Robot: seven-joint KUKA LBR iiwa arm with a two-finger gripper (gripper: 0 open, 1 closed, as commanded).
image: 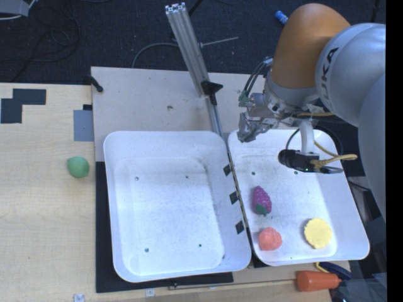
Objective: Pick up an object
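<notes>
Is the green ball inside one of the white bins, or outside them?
Outside. The green ball lies on the wooden bench, left of the left bin, not touching its rim.

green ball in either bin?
No. The green ball sits on the wooden bench left of the left bin, outside both bins.

The bench (38,194) is pale wood with a lighter board (151,99) towards its rear. Two shallow white bins sit side by side on a black mat (104,250): the left bin (116,150) and the right bin (352,231). A green ball (78,167) lies on the wood near the left edge. An orange object (317,280) rests at the front right corner.
</notes>
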